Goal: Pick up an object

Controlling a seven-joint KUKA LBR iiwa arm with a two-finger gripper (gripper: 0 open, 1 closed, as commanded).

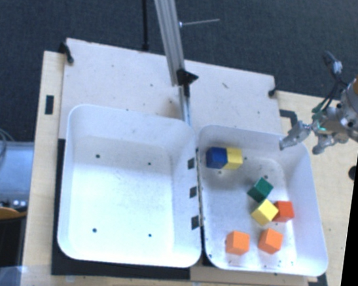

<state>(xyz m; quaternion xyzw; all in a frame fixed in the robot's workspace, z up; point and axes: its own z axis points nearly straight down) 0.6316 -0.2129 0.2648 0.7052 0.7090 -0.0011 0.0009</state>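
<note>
Blocks are small cubes, all in right bin (314, 191): blue (216, 157) touching yellow (234, 158) near its top-left; green (261, 189) just above 2nd yellow (264, 212); red-orange (284, 211) beside that; two orange (238, 242) (270, 240) at btm. Left bin (71, 157) sits alongside, walls touching. Gripper (304, 138) hovers over right bin's top-right rim, fingers spread apart, nothing btwn them.

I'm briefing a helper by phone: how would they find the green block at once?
Look in the right-hand white bin, the one holding all the blocks. Near its middle sits a tight cluster; the green block is at its top, touching a yellow block below it. It is the only green piece there.
</note>
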